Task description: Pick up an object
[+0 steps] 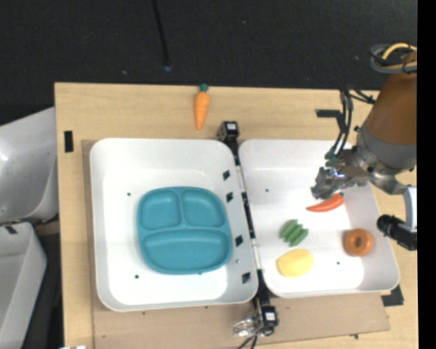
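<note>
The right bin (276, 158) holds a red chili pepper (327, 204), a green pepper piece (293, 232), a yellow lemon-like fruit (294, 262) and a brown doughnut (358, 242). My gripper (327, 185) hangs at the right side of this bin, directly over the upper left end of the red chili, touching or nearly touching it. The arm's orange band (396, 115) and grey wrist rise behind it to the right.
The left bin (109, 166) carries a teal divided plate (183, 230). An orange carrot (201, 107) lies on the wooden bench beyond the bins. A black clip (227, 130) sits at the top of the divider between bins.
</note>
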`<state>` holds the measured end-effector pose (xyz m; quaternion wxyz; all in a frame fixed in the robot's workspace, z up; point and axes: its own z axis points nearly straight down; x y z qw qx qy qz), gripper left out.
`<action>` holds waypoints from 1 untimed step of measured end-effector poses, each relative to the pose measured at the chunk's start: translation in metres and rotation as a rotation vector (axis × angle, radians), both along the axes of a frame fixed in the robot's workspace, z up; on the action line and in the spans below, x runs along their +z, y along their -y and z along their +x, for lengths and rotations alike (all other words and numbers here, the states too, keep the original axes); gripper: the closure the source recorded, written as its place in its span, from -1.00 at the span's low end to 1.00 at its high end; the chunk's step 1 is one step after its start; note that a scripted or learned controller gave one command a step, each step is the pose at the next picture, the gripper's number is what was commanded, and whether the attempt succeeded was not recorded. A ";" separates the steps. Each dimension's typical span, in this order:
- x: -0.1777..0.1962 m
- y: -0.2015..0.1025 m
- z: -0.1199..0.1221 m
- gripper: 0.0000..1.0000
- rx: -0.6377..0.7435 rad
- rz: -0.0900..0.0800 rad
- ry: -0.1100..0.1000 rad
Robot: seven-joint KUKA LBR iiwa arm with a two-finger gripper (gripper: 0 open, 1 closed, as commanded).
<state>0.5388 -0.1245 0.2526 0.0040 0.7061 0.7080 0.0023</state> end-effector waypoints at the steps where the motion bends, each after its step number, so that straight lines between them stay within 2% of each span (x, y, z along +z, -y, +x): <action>1: 0.012 0.001 0.001 1.00 0.000 0.001 -0.006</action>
